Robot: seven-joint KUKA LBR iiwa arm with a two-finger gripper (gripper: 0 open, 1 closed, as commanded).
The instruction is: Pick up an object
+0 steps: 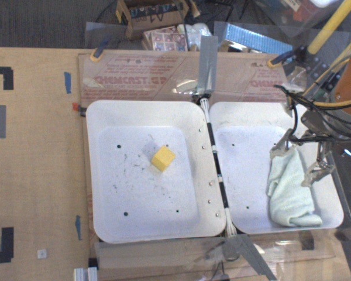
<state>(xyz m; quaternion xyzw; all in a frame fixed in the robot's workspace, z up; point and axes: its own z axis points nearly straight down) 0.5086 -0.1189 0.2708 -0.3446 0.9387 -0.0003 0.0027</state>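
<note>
You had the right bin (245,215) holding a pale cloth (289,192), long axis running near to far. Your jaws (301,160) stood apart astride its far end; the yellow block (162,158) sat well left.

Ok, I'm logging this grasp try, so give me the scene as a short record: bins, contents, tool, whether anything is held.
left bin: one yellow block, near the middle
right bin: one pale cloth, bunched at the right side
tool: over the cloth's upper end, fingers spread to either side of it
held: nothing seen clamped between the fingers
block: untouched, far from the tool
</note>
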